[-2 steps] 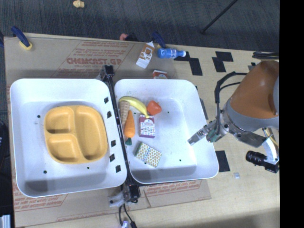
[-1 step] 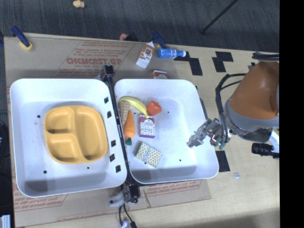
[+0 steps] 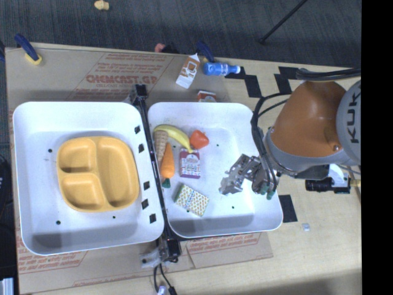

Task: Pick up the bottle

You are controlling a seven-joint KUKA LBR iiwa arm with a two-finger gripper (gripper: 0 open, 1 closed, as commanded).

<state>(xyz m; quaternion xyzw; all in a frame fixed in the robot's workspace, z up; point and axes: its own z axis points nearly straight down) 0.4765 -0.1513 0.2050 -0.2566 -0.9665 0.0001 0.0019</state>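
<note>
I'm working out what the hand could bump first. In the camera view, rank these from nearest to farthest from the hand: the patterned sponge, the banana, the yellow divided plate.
Measured from the hand in the right bin:
1. Patterned sponge, just to its left, toward the bin's front.
2. Banana, farther left, toward the back.
3. Yellow divided plate, across the divider in the left bin.
</note>
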